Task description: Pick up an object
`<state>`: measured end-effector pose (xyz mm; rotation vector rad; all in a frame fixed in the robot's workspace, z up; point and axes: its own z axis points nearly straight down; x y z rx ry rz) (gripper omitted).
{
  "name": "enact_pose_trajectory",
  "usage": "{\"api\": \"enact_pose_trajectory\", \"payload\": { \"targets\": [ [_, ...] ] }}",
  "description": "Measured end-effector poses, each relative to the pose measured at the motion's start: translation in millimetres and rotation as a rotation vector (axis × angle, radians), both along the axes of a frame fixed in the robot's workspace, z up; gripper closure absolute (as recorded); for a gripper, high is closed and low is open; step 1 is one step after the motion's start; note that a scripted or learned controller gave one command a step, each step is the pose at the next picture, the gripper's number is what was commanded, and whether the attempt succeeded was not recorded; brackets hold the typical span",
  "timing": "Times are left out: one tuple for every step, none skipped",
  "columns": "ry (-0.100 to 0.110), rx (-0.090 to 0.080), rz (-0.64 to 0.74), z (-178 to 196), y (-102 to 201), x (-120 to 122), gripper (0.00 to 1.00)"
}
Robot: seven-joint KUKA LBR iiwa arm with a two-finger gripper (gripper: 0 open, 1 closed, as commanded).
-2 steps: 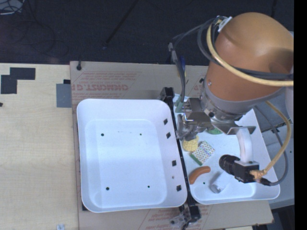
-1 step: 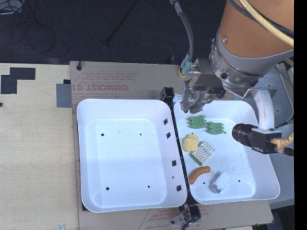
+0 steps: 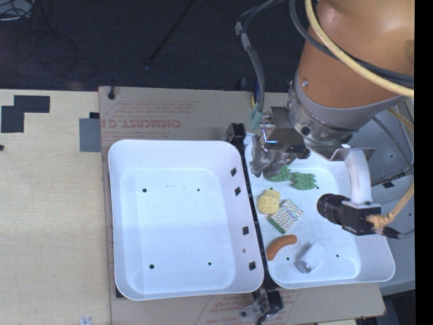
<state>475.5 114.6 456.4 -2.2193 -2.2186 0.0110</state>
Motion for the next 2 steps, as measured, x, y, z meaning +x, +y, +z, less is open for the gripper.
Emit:
{"api": "enact_pose_trajectory", "payload": {
  "targets": [
    [0.007,-0.002,-0.001,-105,-5,17,1.00],
    [-0.011,-0.001,-0.011,-52,-122,0,1.00]
  ]
}}
